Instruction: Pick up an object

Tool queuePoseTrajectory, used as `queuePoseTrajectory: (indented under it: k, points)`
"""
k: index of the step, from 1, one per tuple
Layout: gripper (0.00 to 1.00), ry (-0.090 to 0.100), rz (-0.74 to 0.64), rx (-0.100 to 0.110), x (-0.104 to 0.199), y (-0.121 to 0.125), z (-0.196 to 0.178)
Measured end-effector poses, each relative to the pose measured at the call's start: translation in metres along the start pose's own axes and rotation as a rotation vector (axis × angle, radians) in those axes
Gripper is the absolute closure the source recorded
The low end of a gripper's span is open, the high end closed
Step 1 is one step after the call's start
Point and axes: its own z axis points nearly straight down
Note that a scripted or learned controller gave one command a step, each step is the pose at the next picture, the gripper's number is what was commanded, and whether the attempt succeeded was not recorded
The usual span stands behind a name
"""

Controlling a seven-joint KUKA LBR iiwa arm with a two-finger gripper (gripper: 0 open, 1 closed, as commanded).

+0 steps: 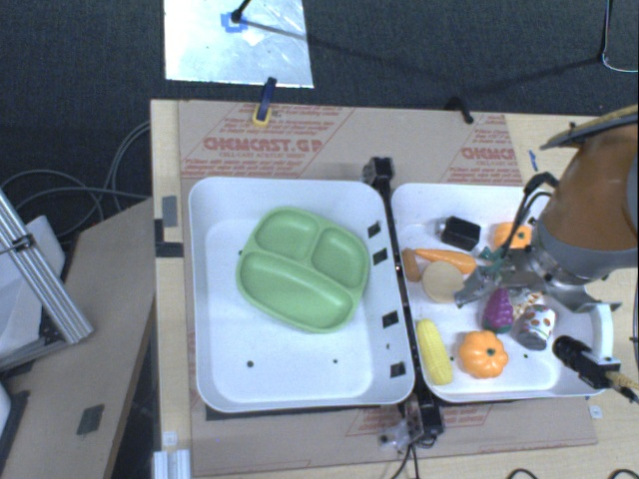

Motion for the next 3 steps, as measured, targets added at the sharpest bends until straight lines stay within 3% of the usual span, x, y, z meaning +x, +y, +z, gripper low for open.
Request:
queuePoseTrajectory:
  k: [1,3]
  points:
    - [0.0,-0.002,-0.003,-0.013,0.0,0.003,-0.006]
    - [0.0,-0.004,0.001,-0.015,-0.003,-0.004,0.103]
